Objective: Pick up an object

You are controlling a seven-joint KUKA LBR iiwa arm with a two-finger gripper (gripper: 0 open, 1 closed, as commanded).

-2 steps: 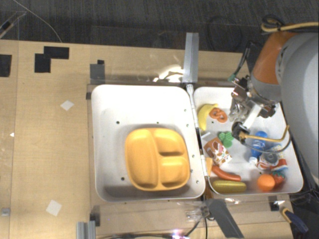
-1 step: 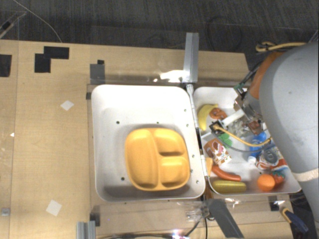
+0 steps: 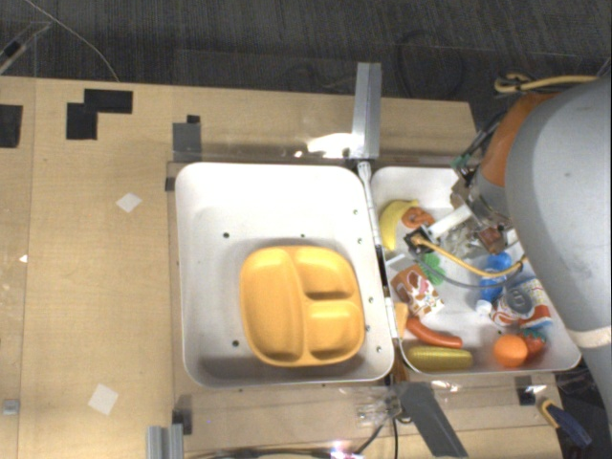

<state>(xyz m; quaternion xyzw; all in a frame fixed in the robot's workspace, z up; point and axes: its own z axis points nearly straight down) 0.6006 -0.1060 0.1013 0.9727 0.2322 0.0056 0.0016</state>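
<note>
the arm (image 3: 564, 228) enters from the right and hangs over the right bin (image 3: 566, 360), its grey body covering much of that bin's far side. the gripper (image 3: 473, 226) sits low among the clutter near the bin's upper middle. the state of the jaws cannot be read: wrist hardware and cabling mask them, so whether they are wide, narrow or closed on anything is not determinable.

no single target is named by the task; any item in the right bin qualifies. candidates, given relative to the jaws:
- yellow round object (image 3: 397, 220): to the left, near the bin divider.
- patterned packet (image 3: 418, 290): below and to the left.
- red pepper-like item (image 3: 432, 334): further below, lying flat.
- olive-yellow oblong item (image 3: 440, 358): against the near wall, below the red item.
- orange ball (image 3: 512, 350): below and to the right, close to the near wall.
- blue items (image 3: 497, 271): just below and right, partly under a yellow cable (image 3: 473, 272).

the items lie loose and overlapping, which is consistent with a bin used for repeated grasp trials. the left bin (image 3: 206, 208) holds a yellow divided tray (image 3: 301, 302), well apart from the jaws, to the left.

judgement: the low position of the gripper suggests a grasp attempt in the crowded centre; neighbouring items may obstruct closure.
</note>
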